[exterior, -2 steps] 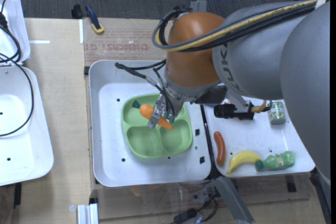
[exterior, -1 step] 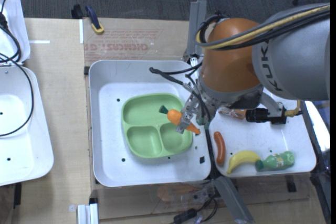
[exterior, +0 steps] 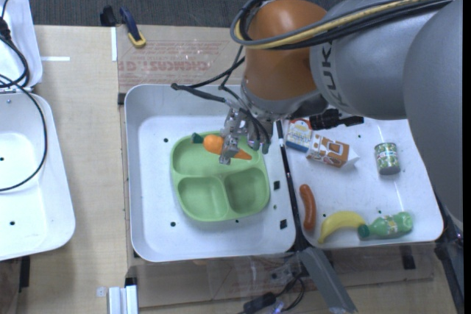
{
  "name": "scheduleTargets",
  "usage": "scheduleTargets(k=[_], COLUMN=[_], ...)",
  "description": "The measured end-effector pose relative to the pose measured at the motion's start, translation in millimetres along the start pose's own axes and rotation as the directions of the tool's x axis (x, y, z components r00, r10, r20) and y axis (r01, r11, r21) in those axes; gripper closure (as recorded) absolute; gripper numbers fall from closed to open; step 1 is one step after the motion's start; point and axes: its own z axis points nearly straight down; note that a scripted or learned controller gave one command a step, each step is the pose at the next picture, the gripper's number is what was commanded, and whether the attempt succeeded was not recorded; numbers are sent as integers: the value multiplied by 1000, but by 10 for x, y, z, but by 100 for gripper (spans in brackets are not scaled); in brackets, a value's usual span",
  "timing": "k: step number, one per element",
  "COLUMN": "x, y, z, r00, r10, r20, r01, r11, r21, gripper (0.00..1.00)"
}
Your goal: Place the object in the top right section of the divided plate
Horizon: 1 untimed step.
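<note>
Carrot [exterior: 221, 146] lies in top section of green divided plate [exterior: 193, 196], orange body at gripper [exterior: 241, 140] fingertips, partly between them. Jaws narrow, closed about carrot's thin end. Arm [exterior: 294, 55] reaches in from right, wrist pointing down over plate's upper edge, left bin [exterior: 147, 232].

Plate [exterior: 193, 196] lower sections free (carrot [exterior: 218, 145] blocks top).

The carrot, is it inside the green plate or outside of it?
Inside. The carrot lies within the rim of the green divided plate, in its upper section, directly under the pincer. Whether the pincer holds it, cannot tell.
</note>
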Motion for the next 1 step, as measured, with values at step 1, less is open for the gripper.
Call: scheduleTargets(k=[1], x=[-325], y=[-119], z=[658], r00=[990], r10=[-142], r20=[-1], r01=[142], r11=[990], r21=[0], gripper=[100])
